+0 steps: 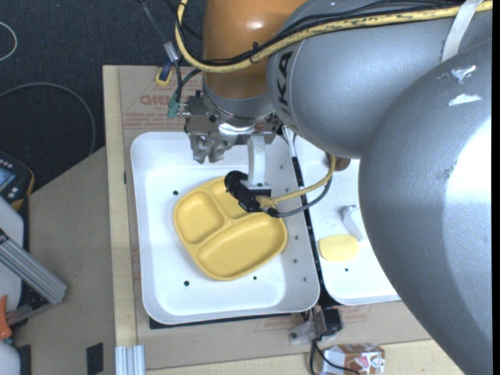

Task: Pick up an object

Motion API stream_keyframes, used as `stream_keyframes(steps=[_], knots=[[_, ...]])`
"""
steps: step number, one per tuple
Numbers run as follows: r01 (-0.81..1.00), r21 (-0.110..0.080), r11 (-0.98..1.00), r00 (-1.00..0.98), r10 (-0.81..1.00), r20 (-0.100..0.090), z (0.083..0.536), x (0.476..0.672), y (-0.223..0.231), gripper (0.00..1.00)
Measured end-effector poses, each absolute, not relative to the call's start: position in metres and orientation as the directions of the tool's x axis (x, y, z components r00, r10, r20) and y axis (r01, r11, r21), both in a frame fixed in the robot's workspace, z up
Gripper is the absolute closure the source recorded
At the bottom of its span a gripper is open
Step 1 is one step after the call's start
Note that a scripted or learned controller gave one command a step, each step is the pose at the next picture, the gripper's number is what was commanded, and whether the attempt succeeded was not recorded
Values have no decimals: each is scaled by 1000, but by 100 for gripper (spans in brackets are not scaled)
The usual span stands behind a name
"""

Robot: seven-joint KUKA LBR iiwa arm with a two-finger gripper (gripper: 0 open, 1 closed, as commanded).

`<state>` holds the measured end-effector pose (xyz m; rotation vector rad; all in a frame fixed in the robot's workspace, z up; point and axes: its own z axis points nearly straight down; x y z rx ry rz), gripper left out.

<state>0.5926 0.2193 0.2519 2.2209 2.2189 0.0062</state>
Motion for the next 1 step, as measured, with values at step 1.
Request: stream_keyframes(steps=[1], knots=[[1000,-7,-3,3,1000,-1,263,528,182,100]])
